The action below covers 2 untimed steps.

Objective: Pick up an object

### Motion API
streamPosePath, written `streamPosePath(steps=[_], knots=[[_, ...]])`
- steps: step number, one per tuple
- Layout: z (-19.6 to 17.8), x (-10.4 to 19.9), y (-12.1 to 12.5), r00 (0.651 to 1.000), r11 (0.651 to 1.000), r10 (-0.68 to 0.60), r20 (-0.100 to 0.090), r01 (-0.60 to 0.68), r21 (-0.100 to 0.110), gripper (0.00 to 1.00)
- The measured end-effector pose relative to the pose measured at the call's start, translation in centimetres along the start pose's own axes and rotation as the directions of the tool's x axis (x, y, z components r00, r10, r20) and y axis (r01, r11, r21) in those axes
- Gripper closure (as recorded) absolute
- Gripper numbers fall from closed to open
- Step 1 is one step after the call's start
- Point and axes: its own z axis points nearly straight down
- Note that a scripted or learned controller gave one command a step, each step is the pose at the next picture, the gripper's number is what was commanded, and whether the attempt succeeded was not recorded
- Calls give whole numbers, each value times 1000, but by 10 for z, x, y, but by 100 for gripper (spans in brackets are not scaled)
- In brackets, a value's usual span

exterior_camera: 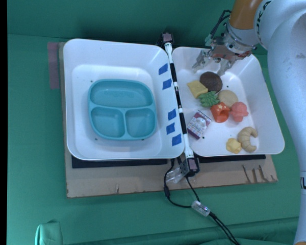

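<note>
A green cloth covers the tabletop (35, 188) (brown cardboard under both bins); the tool (212, 61) hangs spread open, holding nothing.

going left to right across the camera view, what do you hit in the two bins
teal divided plate → purple-white packet → brown round piece → pink piece → croissant

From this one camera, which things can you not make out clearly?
- Gripper: whether it touches the brown round toy below it; one slanted view gives no height.
- Green toy: partly covered by neighbouring toys, its shape is unclear.
- Small packet: its print is too small to read.
- Arm: cut off by the top and right edges.
</note>
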Motion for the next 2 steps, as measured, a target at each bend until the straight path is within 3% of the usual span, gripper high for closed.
streamPosePath(steps=[2], knots=[[0, 3, 0, 1000, 1000, 5, 7, -5, 0, 0]])
